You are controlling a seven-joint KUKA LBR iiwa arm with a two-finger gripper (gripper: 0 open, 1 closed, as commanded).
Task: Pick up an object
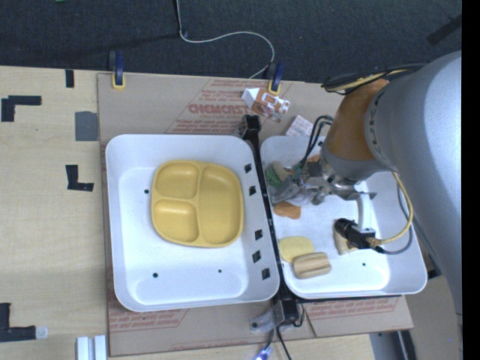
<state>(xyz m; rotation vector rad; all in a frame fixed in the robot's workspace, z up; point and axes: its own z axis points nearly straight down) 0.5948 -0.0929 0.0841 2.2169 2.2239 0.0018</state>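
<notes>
The wooden table carries a cardboard sheet clamped at its 12 o'clock edge, with black tape marks toward 9 o'clock and dark carpet beyond, crossed by a white cable. The left bin holds a yellow divided plate. In the right bin lie a pale yellow block, a tan bread-like roll just at its 5 o'clock, and an orange piece. The claw sits low at that bin's 10 o'clock corner amid small items (whether it is spread or pinching anything, I cannot tell).
</notes>
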